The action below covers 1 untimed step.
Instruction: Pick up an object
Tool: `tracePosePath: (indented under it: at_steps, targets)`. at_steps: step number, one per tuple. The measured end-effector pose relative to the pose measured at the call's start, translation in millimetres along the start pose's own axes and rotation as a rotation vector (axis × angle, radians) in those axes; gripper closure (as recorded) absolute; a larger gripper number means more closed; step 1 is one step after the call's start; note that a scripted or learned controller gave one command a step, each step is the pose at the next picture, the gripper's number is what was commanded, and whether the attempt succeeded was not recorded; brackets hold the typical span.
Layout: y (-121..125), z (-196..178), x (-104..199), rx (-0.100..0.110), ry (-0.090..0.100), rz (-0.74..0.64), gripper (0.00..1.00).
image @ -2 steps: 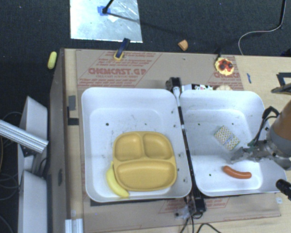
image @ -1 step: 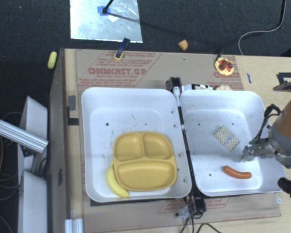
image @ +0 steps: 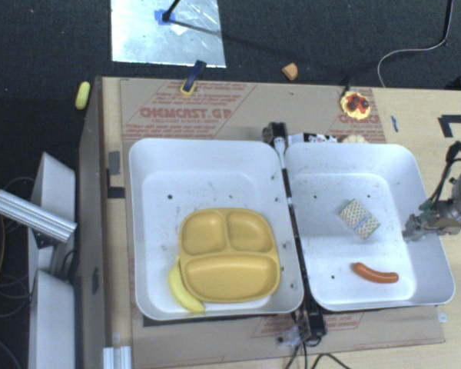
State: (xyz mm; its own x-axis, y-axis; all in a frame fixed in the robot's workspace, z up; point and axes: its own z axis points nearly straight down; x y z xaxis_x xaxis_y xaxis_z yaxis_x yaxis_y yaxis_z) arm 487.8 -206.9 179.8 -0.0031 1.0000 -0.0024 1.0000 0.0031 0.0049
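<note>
- Yellow divided plate [image: 229, 254] and banana [image: 182, 289] lie in the left bin [image: 150, 206].
- Sausage [image: 375, 274] and patterned block [image: 359, 217] lie in the right bin [image: 403, 160].
- Gripper [image: 424, 223] at the right bin's rim; whether it is clenched or released, cannot tell.

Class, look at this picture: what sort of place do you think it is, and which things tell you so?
Probably a robotics lab test bench. Two white bins sit side by side holding toy food: a yellow divided plate, a banana, a sausage. Cables trail across the dark floor.
</note>
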Motion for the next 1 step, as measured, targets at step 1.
tracePosePath:
  at_steps: [1]
  targets:
    - [-0.4,5.8,65.2,0.004,0.003,-0.001,1.0]
